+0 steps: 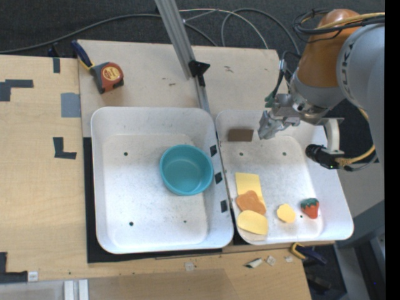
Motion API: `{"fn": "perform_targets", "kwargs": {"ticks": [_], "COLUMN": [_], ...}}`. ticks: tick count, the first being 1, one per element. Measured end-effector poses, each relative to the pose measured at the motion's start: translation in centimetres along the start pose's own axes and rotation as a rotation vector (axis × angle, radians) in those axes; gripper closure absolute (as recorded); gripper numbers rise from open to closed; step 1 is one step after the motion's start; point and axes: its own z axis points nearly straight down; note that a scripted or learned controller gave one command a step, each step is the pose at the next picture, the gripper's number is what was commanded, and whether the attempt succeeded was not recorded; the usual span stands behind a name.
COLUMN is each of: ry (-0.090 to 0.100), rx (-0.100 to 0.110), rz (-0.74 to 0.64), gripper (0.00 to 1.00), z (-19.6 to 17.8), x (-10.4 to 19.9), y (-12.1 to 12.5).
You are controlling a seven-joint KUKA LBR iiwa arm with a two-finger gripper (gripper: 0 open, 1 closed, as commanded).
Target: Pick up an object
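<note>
At the front edge of the bench, nearest the camera, small pale scraps [261,262] lie on the bare wood just ahead of the two bins. From there, by size: the grey arm with its orange band [325,58] reaches in from the right and bends down over the far end of the right bin; the shallow white left bin [115,130] holds a round teal plastic bowl [185,169] set upright near its right wall; the shallow white right bin [325,192] carries everything else worth picking. Its contents cluster at the near end: a flat yellow square slice [247,183], a pale yellow oval piece [252,222] touching an orange lobed piece [250,202], a small yellow round piece [286,214], and a little red strawberry-like toy with a green top [310,207]. A small brown rectangular block [240,134] lies alone at the far end of that bin, just beside the two-finger gripper [270,130], which hangs over the bin floor with nothing seen between its fingers; whether they are spread or closed I cannot tell from this angle. The brown block looks the likeliest target, being nearest and well apart from the clutter. To do it well, the tool should shift toward the left bin until centred over the block, align with its short side, and descend squarely, since a thin, low piece close to the bin wall may slide away if caught off-centre.
</note>
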Motion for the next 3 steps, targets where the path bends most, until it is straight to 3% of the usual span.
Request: {"fn": "perform_targets", "kwargs": {"ticks": [1, 3], "ry": [0.0, -0.001], "rx": [0.0, 0.0], "rz": [0.0, 0.0], "gripper": [1.0, 1.0], "z": [0.1, 0.3], "x": [5.4, 15.4], "y": [-0.7, 0.8]}}
